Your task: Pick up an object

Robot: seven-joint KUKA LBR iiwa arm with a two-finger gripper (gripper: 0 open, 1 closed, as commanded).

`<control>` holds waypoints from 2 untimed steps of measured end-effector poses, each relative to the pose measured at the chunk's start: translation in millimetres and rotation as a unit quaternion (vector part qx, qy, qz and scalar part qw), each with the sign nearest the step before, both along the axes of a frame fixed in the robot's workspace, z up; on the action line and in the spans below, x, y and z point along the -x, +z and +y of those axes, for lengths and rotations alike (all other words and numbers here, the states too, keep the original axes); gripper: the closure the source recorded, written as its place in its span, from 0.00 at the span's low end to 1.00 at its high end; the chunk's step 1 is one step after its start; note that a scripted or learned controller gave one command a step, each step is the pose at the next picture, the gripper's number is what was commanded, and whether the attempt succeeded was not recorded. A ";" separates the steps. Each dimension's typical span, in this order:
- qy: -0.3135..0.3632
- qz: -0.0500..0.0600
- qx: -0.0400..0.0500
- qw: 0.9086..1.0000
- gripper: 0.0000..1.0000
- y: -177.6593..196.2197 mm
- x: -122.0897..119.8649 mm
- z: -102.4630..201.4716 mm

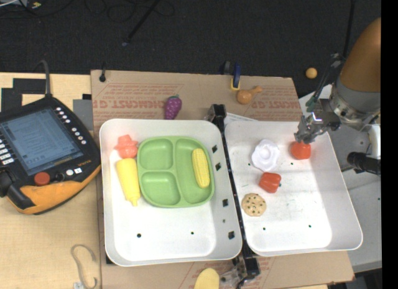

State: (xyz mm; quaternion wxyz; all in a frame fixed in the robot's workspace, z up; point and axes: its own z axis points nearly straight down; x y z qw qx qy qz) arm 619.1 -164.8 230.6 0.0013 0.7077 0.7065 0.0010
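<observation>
Reaching in from the right over the right bin [348, 232], with the gripper [306, 133] hanging just above a red tomato-like piece [301, 151] near the bin's upper right corner; finger state impossible to tell. Lying nearby in the same bin: a white crumpled piece [266, 154], a red pepper [270, 182], a cookie [254, 204]. Sitting in the left bin [161, 244]: a green divided plate [168, 176] holding corn [200, 166], flanked by a yellow bottle [128, 179] and a pink piece [126, 146].
</observation>
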 end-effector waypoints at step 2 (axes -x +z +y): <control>-0.001 0.006 -0.002 1.000 1.00 -4.7 95.3 57.0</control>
